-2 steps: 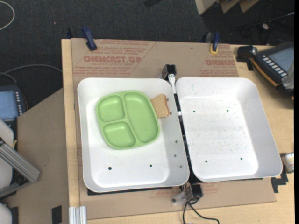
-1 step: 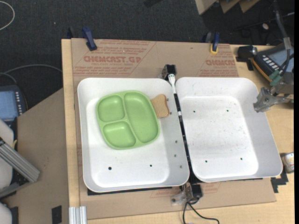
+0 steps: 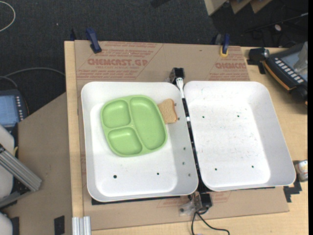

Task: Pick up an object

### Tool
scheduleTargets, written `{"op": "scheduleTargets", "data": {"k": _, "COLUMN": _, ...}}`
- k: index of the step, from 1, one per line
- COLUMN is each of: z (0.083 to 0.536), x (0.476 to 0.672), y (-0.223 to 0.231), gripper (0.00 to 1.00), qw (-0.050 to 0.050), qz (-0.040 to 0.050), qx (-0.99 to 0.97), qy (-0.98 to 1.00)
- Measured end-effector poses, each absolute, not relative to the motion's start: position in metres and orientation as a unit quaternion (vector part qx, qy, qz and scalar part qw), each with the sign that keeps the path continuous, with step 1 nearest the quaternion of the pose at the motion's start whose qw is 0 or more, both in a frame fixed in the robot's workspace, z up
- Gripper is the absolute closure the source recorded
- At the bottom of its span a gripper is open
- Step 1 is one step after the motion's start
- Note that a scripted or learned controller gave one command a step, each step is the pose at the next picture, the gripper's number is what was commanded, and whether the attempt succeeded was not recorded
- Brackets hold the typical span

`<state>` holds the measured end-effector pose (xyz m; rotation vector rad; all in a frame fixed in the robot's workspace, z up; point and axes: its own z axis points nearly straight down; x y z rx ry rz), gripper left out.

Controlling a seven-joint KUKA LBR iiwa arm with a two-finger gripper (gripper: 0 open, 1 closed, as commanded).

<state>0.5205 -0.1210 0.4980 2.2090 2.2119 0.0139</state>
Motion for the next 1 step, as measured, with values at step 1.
{"op": "scheduleTargets", "data": {"k": 1, "z": 0.3827, "x": 0.5177, "y": -0.0915, "gripper": 1.0, "qw": -0.005, "qz": -0.0032, "qx": 0.706, "qy": 0.708}}
